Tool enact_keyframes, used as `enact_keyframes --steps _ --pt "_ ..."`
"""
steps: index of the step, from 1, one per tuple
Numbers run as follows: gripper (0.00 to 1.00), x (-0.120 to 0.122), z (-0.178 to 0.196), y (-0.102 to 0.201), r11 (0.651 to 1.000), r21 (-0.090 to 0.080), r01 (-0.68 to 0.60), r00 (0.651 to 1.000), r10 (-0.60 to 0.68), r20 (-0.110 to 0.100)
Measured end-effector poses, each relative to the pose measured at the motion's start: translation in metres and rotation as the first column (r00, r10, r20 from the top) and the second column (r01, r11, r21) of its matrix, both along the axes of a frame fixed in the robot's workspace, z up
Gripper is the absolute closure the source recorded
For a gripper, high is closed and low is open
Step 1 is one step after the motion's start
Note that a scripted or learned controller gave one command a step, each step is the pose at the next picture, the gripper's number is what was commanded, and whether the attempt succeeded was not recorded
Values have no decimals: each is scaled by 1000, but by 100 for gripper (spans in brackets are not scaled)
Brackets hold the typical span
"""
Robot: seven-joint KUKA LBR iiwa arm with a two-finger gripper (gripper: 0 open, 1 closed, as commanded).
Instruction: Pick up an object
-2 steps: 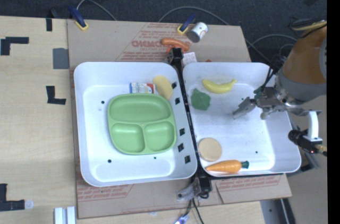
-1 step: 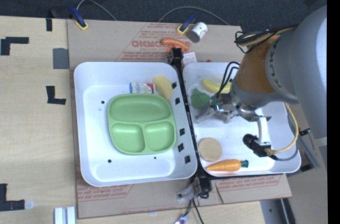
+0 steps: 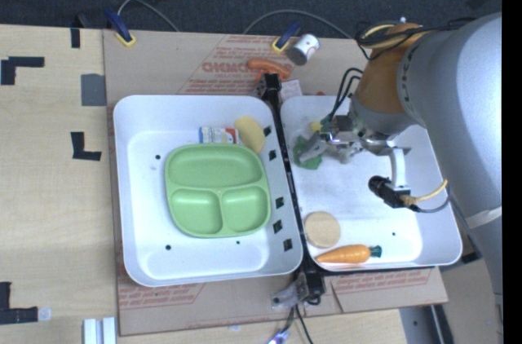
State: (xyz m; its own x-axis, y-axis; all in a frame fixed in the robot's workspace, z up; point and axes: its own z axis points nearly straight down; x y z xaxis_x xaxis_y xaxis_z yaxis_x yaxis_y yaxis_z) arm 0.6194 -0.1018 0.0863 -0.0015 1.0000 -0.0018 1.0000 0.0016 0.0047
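In the right bin (image 3: 408, 244) a small green object (image 3: 307, 154) lies near the left wall, at the back. My gripper (image 3: 328, 137) is low over the bin just to the right of this green object and looks to be touching it. A round tan piece (image 3: 322, 229) sits near the bin's front left. An orange carrot with a green tip (image 3: 347, 254) lies along the front wall. The grey arm with its orange band (image 3: 383, 86) reaches in from the right and covers the bin's back right part.
The left bin (image 3: 139, 171) holds a green divided plate (image 3: 218, 189), a yellow object (image 3: 251, 133) and a small box (image 3: 216, 135) behind the plate. On the bench behind the bins lie an orange item (image 3: 269, 67) and a pale cylinder (image 3: 303, 49). Cables hang off the wrist.
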Motion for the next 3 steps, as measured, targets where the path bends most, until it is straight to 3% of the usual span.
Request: enact_keyframes --steps 1,2,3 --pt "0 46 -1 2 1000 1 0 1000 0 -4" --pt "0 49 8 -27 1000 0 1 1000 -1 -6" --pt "0 49 -1 3 1000 0 0 1000 0 -7"
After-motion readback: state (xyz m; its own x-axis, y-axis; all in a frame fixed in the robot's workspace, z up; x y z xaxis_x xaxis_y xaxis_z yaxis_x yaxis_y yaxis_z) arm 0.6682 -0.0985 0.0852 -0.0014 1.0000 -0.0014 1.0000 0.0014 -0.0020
